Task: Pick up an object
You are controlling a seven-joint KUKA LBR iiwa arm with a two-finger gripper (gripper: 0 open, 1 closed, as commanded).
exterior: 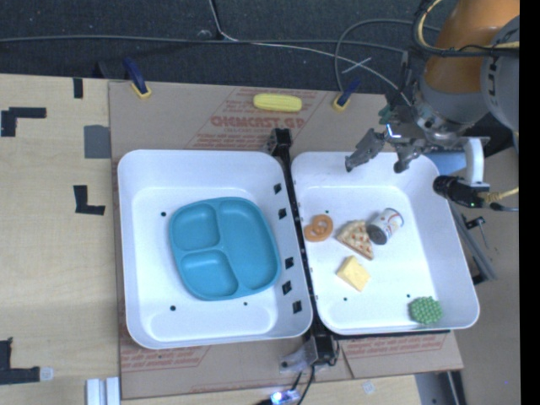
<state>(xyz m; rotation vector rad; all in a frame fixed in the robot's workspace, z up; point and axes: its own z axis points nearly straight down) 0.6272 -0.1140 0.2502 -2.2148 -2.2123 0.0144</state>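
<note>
One fixed camera hangs above the bench (51, 226) and looks down at a slant, far enough off to take in both white bins whole: the left bin (143, 310) and the right bin (447, 277) lie side by side across the middle of the view. The near edge of the bench runs along the bottom and a dark backdrop (101, 15) fills the top. The arm (472, 40) comes in at the upper right corner.
</note>
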